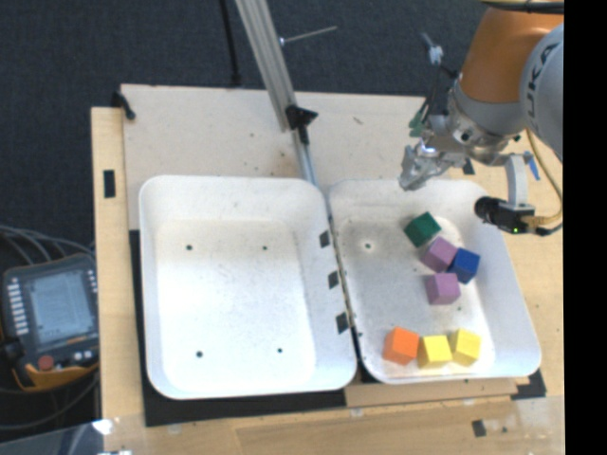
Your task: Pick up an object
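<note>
Because the blocks are all being kept in the right bin (493, 211), that is the bin over which the arm is being held, with the hand (415, 173) being poised above the bin's far edge, near its middle, while the left bin (156, 254) is being left apart from the work. Whether the hand is released or clenched cannot be told, since its tips are being blurred against the white rim; nothing is being seen in its grasp, so no block is being counted as held. The green block (422, 228) is lying nearest the hand, just inside the far edge, and it is being judged the likeliest thing to be picked, as it is the least hemmed in on its far side. Just beside it, toward the near edge, two purple blocks (440, 254) and a blue block (465, 264) are being crowded together, apparently touching, which is being judged a poorer place for a grasp. Along the near edge an orange block (401, 345) and two yellow blocks (436, 351) are being lined up in a row, well apart from the hand. The bins are being carried side by side on the counter (190, 126), and a metal post (270, 55) is being seen rising at a slant from the counter's far side between them. The pick is being judged as not yet begun.
</note>
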### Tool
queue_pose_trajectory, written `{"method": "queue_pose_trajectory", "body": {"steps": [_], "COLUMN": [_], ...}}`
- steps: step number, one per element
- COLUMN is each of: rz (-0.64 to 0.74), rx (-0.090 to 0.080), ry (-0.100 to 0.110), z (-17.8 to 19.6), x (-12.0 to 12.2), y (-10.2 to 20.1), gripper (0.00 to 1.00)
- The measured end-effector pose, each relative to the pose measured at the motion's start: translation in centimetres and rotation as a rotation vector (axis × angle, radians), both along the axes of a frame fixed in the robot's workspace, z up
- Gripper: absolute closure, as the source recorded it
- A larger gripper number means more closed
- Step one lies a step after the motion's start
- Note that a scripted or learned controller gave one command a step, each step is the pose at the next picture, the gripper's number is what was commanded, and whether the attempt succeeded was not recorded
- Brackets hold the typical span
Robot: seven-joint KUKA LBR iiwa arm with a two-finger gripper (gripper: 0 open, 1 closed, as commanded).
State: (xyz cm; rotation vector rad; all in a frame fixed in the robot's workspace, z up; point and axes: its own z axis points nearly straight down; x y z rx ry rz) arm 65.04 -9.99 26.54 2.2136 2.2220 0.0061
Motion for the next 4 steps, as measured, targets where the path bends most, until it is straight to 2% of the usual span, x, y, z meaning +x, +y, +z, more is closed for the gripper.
{"method": "queue_pose_trajectory", "body": {"steps": [1,3,4], "rz": [0.003,0.002,0.004], "rx": [0.001,0.001,0.002], "ry": [0.002,0.007,0.007], "z": [2.1,1.8,1.8], "x": [0.1,-3.8,-4.4], "y": [-0.1,9.7,14.7], "gripper": [1.00,1.00,1.00]}}
